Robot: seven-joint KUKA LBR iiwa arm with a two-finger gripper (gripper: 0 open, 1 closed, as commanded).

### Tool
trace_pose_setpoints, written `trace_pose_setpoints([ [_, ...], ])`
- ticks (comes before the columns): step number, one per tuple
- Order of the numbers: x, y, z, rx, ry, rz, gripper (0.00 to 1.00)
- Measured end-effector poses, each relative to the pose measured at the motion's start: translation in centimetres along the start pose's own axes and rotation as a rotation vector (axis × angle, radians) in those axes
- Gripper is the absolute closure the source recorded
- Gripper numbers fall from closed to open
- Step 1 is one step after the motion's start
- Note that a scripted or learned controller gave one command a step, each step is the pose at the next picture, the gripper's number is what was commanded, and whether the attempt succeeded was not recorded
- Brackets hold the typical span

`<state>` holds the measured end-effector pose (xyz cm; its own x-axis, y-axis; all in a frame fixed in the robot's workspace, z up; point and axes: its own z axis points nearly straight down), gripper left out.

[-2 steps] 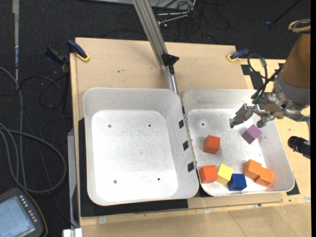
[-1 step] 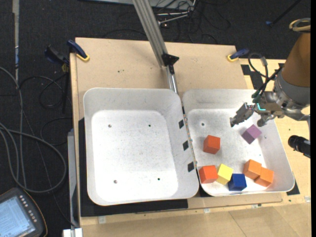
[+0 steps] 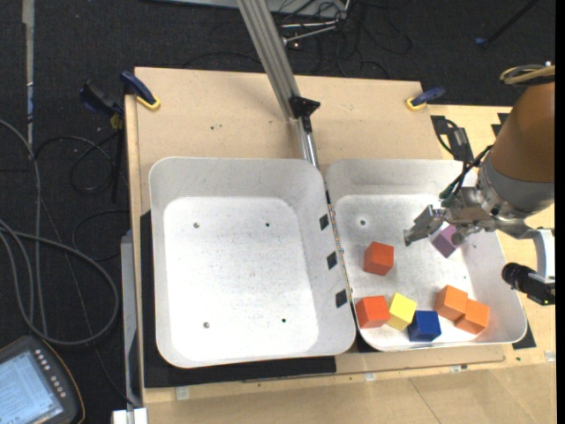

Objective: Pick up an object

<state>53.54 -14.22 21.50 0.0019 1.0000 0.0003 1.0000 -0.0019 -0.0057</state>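
Right bin (image 3: 371, 206): four orange blocks, one yellow, one blue; fingers (image 3: 444, 233) grip purple block (image 3: 446, 242).

I can read no words, numbers or labels anywhere here. The small screen (image 3: 31, 387) at the lower left corner is too blurred to make out.

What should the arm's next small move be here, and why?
Probably lift a little and check the grasp. The gripper sits low in the right bin, with the purple block right at its fingers, but whether they clamp it is unclear. The other blocks lie apart, nearer the front wall, so a short rise looks unobstructed.
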Motion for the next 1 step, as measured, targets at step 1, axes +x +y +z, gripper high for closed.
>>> trace_pose_setpoints([
  [1,0.78,-0.68,4.99,0.000,0.001,-0.001,0.00],
])
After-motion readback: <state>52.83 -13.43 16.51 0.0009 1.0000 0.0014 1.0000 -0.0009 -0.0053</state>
